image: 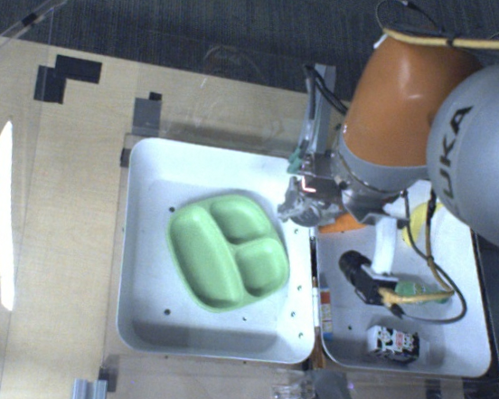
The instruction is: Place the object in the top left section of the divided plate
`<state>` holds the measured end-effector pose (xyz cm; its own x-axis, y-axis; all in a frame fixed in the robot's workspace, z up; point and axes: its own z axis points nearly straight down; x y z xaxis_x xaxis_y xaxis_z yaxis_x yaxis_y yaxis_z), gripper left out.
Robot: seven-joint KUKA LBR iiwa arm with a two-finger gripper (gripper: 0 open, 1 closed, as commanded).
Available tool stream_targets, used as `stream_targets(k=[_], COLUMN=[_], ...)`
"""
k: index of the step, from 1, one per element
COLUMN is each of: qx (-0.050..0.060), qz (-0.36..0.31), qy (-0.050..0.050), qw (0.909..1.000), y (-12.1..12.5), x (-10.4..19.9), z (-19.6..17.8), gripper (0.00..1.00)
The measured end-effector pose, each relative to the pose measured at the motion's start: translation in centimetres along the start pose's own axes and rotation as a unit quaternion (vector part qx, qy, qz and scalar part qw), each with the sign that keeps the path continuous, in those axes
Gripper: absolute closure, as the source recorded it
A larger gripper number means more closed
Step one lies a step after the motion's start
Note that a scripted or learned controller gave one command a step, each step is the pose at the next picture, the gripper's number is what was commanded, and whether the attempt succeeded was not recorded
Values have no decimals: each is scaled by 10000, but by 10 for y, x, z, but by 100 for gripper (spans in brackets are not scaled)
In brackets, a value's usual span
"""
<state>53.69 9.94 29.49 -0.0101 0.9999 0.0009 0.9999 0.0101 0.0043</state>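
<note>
1. camera view is showing the grey arm (486, 134) reaching in from the right, with its orange band (395, 95) sitting high over the seam between the two white bins.
2. the gripper (305, 203) is hanging at the upper right corner of the left bin (150, 227), over the rim where it is meeting the right bin (471, 315), and it is sitting just beside the plate's upper right edge.
3. the wrist is covering the gripper from above and the tip is blurring into grey metal, so i cannot tell how far it is open or what, if anything, it is gripping.
4. the green divided plate (191, 243) is lying flat in the middle of the left bin, turned at a slant, showing one long section on its left and two smaller ones on its right.
5. a small orange piece (348, 223) is peeking out just right of the gripper, at the upper left of the right bin, mostly hidden under the wrist; i cannot tell if it is touching the gripper.
6. a small black-and-white item (393, 343) is lying near the lower edge of the right bin, well apart from the gripper.
7. a small green bit (413, 289) is sitting mid right bin and is too small to identify.
8. i cannot tell which of these is the task's object; all three are sitting on the right bin side, apart from the plate.
</note>
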Motion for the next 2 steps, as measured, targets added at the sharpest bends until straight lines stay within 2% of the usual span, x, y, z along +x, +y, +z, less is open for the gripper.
stream_targets(k=[1, 2], qx=[16, 13], qz=[672, 675], qy=[0, 1], qw=[9977, 9977], y=[21, 22], x=[0, 0], z=[49, 49], gripper=[100, 0])
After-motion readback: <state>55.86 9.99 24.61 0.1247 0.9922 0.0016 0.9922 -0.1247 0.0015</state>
